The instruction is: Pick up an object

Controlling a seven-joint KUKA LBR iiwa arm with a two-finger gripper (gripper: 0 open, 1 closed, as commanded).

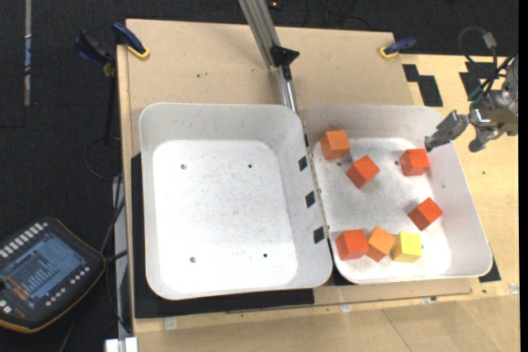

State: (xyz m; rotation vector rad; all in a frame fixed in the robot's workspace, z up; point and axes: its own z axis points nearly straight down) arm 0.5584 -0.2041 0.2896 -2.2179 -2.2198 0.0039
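Note:
Several small cubes lie in the right bin (462, 202). An orange cube (334, 144) sits near its upper left, with a red-orange cube (362, 171) just below it. Another red cube (414, 161) rests toward the upper right, and one more red cube (426, 213) lies lower on the right side. Along the front stand a red cube (352, 244), an orange cube (380, 242) and a yellow cube (407, 246) in a row. My gripper (462, 136) hovers over the bin's upper right rim, open, with nothing between its fingers.
The left bin (165, 177) adjoins the right one. A metal pole (252, 0) slants from the top down to the bins' joint. Blue-yellow clamps (128, 37) (396, 48) grip the board's corners. A teach pendant (41, 268) lies at lower left.

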